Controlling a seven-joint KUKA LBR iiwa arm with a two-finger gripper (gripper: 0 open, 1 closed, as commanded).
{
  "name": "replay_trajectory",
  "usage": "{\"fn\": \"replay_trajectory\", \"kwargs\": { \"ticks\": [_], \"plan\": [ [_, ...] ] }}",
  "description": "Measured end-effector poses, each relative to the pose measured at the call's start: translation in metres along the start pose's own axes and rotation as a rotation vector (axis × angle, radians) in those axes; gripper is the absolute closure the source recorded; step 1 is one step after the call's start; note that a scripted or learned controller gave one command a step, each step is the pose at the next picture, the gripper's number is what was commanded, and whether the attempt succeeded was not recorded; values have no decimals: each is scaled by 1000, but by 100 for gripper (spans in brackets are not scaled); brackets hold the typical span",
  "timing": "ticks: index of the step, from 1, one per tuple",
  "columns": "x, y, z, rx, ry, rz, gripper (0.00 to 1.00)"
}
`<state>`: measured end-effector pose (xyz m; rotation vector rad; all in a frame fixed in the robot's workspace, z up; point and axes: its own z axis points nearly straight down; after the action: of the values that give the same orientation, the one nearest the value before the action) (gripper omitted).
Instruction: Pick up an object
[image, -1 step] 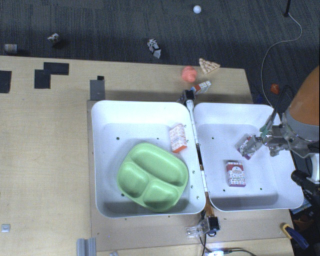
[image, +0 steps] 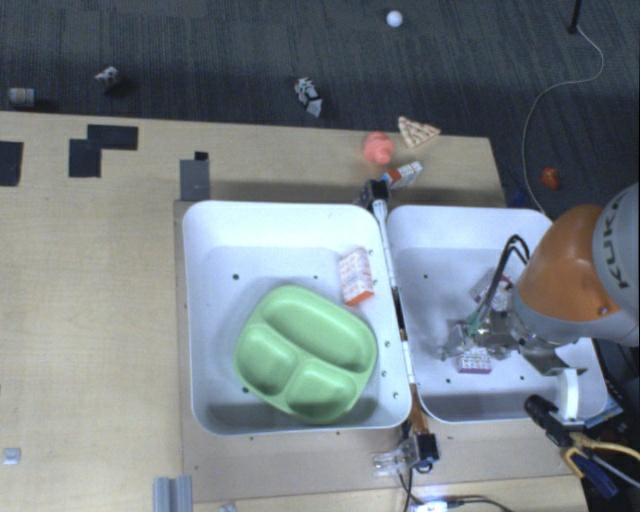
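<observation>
Your fingers (image: 470, 345) are hanging low in the right bin (image: 440, 300), right over a small pink thing (image: 474, 363), and you cannot tell if they are holding it.

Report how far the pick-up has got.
Done: the grey arm with the orange band has reached into the right white bin, its gripper low over a small pinkish packet. In hand: nothing visibly held. Left: grasping and lifting. The green divided plastic tray and the small orange-and-white packet lie in the left white bin.
</observation>
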<state>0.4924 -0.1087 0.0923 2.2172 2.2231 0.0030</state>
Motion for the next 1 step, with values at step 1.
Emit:
{"fn": "replay_trajectory", "kwargs": {
  "ticks": [1],
  "plan": [
    [0,2,-11,-4,0,-1,100]
  ]
}}
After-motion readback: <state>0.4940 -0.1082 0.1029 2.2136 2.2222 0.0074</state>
